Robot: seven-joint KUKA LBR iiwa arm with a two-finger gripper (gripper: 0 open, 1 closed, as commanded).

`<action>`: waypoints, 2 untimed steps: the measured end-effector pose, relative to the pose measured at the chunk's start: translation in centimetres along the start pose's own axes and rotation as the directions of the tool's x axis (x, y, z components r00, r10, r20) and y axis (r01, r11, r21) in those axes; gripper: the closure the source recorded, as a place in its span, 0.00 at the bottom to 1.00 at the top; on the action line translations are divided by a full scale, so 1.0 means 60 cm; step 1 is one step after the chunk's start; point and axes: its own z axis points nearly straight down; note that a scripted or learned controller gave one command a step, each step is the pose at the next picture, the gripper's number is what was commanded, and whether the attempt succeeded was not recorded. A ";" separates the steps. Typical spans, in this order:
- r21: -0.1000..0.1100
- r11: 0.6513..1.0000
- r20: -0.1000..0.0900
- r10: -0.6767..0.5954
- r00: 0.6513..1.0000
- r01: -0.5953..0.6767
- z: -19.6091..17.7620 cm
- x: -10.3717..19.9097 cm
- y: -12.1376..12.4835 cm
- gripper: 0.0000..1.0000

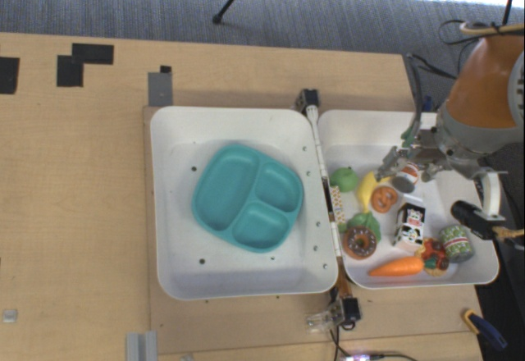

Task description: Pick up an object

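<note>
Two shallow white bins sit side by side on the tan surface [74,212]. The left bin [176,269] holds one thing: a teal plate [248,197] with three compartments, lying flat and turned at an angle near the bin's middle.

The right bin [484,273] holds a cluster of small toy foods, roughly ten in all. Counting what can be told apart: one green pepper-like piece [345,180] by the bin's left wall, one yellow piece [365,190] just beside it, one round orange piece [383,199] touching the yellow one, one small can with a red band [405,177], one chocolate doughnut [359,242] with green leafy stuff [366,224] against its upper edge, one white carton with black patches [411,226], one orange carrot [396,267] lying along the near wall, one red and yellow jumble [435,256] at the carrot's right end, and one green patterned cylinder [456,242] near the right wall. The carton's face bears dark marks, but no writing on any item is large enough to read.

The grey arm with its orange band [490,84] reaches in from the right, and the tool [406,164] hangs over the upper part of the right bin, right above the small can. Whether its jaws are apart or together cannot be told, and nothing is seen gripped between them.
</note>
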 end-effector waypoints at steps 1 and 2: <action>0.003 1.000 0.001 0.004 1.000 -0.004 0.109 -0.123 0.065 0.00; -0.002 1.000 0.001 0.003 1.000 -0.003 0.178 -0.122 0.063 0.00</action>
